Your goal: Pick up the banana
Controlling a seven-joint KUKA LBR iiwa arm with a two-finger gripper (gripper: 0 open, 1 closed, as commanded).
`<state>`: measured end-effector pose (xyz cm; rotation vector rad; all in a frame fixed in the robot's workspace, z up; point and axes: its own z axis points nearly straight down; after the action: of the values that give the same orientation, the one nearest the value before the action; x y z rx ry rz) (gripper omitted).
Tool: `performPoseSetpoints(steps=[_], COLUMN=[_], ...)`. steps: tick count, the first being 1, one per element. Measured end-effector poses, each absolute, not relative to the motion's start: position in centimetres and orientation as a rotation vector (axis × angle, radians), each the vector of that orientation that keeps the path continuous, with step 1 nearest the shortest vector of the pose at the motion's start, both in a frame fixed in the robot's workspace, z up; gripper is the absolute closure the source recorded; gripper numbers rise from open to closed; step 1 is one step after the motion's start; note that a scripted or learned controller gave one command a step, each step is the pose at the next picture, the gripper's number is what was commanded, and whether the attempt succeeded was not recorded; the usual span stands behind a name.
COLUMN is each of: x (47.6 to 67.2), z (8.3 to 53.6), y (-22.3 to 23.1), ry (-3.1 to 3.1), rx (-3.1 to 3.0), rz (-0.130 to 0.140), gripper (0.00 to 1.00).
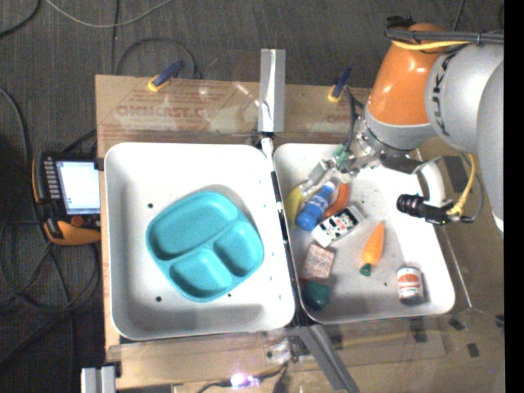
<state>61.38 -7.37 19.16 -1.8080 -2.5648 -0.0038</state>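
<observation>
Banana (pixel 293 202) wedged at right bin (pixel 438 301) wall under blue bottle (pixel 317 205); tool (pixel 334 170) above, grip state untellable; risk: grabbing bottle instead.

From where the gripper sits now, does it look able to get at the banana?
Probably, but it is tight. The banana lies against the right bin's left wall, partly under a blue bottle. The gripper hangs close above that pile, so bottle and wall crowd the approach.
</observation>
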Motion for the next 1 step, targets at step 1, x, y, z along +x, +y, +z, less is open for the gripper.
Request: performPoseSetpoints(steps=[1], x=[60.78], z=[12.9], y=[-10.03], ry=[-2.636], rx=[-1.724], rz=[-0.009], gripper=[0.0])
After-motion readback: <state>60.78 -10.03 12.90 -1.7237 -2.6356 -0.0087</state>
